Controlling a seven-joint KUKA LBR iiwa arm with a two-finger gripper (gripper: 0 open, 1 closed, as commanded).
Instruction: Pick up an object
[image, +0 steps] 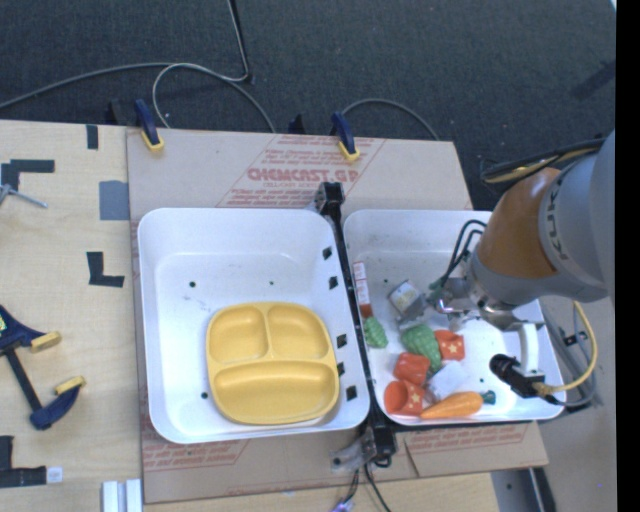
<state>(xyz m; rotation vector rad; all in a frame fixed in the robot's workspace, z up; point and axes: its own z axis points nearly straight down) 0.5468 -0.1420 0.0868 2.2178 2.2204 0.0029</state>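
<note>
The gripper (447, 303) is lowered over the toy food piled in the right bin (520, 225) (finger state cannot be told), presumably for a grasp.

We count two shallow white bins on the worktop, a left bin (160, 300) and a right bin (400, 235). In the left one we see one yellow divided plate (272, 362) with three compartments. In the right one we count one orange carrot (452, 405), three red pieces (410, 367) (450, 346) (397, 398), two green pieces (422, 341) (374, 332) and one small grey object (404, 296). At the far edge of the cardboard sheet we count two blue-and-yellow clamps (148, 124) (344, 138). One arm (540, 235) reaches over the right bin.
</note>
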